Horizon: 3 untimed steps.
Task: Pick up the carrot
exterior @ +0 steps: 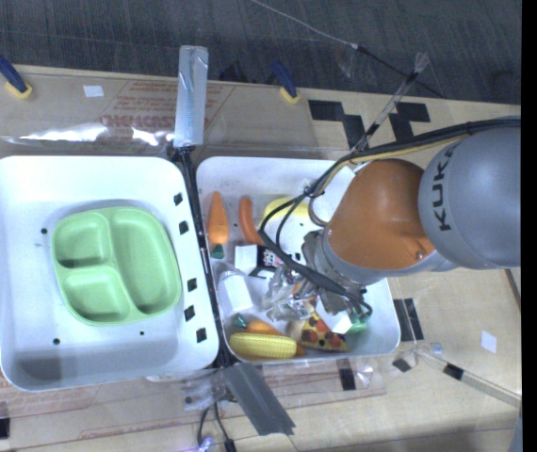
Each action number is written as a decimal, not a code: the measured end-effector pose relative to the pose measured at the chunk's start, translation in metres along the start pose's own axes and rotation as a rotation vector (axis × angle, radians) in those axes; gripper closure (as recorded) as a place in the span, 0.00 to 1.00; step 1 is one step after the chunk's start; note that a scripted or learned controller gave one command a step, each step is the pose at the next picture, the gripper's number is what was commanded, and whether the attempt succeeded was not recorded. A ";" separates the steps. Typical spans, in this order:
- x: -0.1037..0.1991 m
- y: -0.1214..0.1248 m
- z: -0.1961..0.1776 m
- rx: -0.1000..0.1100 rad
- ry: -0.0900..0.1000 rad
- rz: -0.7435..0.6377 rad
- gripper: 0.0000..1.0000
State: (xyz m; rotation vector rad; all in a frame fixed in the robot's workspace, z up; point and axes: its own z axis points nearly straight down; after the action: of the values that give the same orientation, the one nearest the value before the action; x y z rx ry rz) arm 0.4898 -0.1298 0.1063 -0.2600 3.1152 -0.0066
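Light brown wooden bench (457, 412) under a clear plastic sheet (71, 125), blue clamps (9, 75) at the upper left and top centre. On it, side by side and touching: left shallow white bin (5, 252), right shallow white bin (250, 169).

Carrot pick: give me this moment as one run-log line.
carrot: right bin, by left wall, not held | gripper: low over clutter beside corn | green tray: left bin
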 end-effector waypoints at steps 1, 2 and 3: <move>-0.001 0.001 0.000 0.000 -0.001 -0.002 0.00; -0.003 0.002 -0.010 0.000 -0.003 -0.013 1.00; -0.007 0.029 -0.002 -0.004 0.014 0.152 1.00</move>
State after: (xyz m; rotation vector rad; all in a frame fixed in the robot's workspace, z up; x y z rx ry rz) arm 0.4924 -0.1002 0.1087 -0.0226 3.1399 -0.0008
